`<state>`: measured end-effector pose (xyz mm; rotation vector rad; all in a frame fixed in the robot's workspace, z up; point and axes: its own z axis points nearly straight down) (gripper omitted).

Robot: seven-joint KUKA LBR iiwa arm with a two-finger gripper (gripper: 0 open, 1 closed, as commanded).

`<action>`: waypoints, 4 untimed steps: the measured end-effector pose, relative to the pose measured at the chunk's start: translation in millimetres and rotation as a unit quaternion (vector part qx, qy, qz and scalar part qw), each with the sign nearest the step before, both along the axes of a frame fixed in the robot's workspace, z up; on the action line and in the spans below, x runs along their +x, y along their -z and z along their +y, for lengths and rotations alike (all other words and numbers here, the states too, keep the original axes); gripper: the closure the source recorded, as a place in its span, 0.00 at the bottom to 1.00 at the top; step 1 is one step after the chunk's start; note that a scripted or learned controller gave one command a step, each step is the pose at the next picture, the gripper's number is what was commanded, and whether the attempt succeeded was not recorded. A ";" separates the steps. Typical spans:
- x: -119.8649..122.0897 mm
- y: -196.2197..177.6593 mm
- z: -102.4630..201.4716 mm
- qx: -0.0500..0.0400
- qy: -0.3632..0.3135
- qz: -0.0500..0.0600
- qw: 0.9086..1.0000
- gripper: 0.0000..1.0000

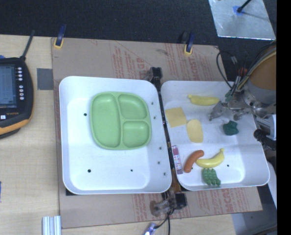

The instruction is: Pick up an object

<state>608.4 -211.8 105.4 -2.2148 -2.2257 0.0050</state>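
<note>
The right bin (243,173) holds several toy foods. There is a yellow piece (203,100) at the back, a flat yellow square (175,116), a pale yellow slab (194,130), a red sausage (193,161), a banana (211,159) and a green bunch (211,177). A small dark green object (230,128) lies at the right. My gripper (227,115) hangs just behind that dark green object, low over the bin's right side. Its fingers are spread open and nothing sits between them.
A green divided plate (121,120) lies in the left bin (77,175). The ridge between the two bins (166,141) runs down the middle. A teach pendant (6,94) rests on the bench at far left. The arm's grey body (262,82) overhangs the right bin's edge.
</note>
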 end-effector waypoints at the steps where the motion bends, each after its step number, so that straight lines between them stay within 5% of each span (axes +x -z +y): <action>1: -26.0 -10.8 0.4 0.000 0.000 0.001 1.000 0.00; 2: -30.6 13.7 0.8 0.001 0.000 0.001 1.000 0.00; 3: -30.6 3.2 -0.6 0.000 0.000 0.001 1.000 1.00; 4: -41.5 -32.3 74.3 0.001 -0.001 0.001 1.000 1.00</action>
